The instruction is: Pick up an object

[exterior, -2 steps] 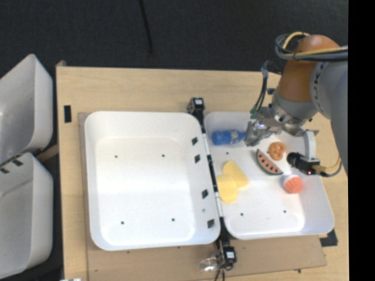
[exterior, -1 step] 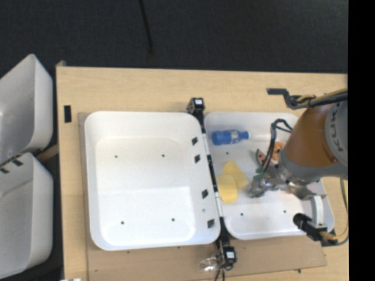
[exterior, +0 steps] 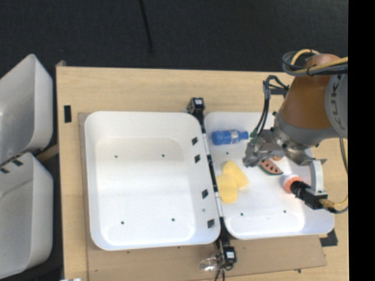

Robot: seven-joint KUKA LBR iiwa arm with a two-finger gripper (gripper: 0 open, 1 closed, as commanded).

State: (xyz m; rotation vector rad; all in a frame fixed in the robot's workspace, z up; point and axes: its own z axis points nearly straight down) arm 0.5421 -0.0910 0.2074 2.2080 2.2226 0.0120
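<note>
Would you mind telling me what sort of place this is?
Probably a robot test bench: a wooden bench bears two white bins, with a grey arm over small toys.

Fixed overhead slant onto both bins [exterior: 146, 122]

The arm's wrist [exterior: 304, 107] covers the far right corner of the right bin [exterior: 263, 218], the gripper's [exterior: 256, 157] fingers blur into dark metal, and a reddish slice-shaped thing [exterior: 270, 167] lies half hidden beneath it.
</note>
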